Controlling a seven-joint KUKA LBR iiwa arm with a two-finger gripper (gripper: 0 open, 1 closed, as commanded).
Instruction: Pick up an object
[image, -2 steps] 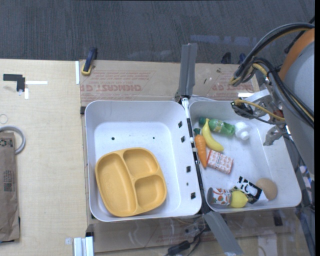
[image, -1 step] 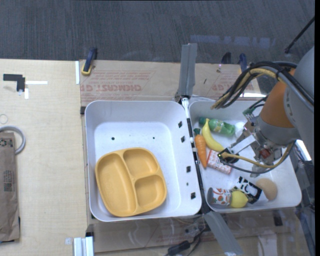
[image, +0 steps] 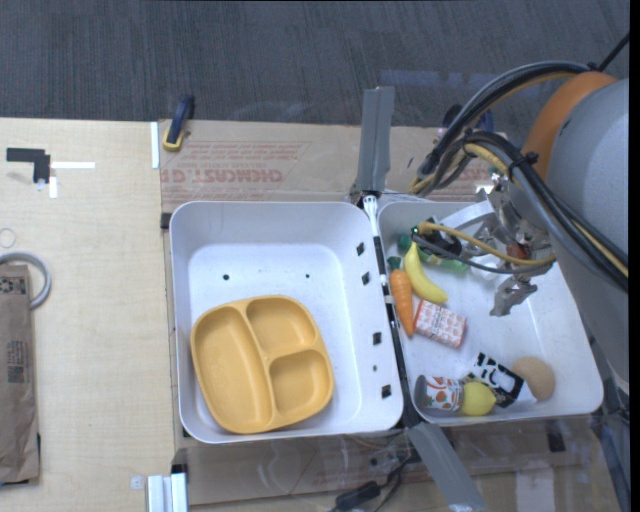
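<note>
Worktop (image: 80, 330) is carrying two bins; tray (image: 262, 362) is lying in left bin (image: 190, 250); gripper (image: 512, 296) is hanging over right bin (image: 570, 390), apparently open, gripping nothing

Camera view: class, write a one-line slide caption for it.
Arm's tool above the right bin of toy food; yellow divided plate in the left bin.

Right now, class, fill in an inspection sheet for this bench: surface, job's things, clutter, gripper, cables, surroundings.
Surface: two white bins, left bin, right bin.
Job's things: in the right bin, banana, carrot, patterned box, lemon, tan ball.
Clutter: yellow divided tray in the left bin.
Gripper: gripper above the right bin, nothing seen held.
Cables: black and yellow cables along the arm.
Surroundings: brown paper bag at left.
</note>
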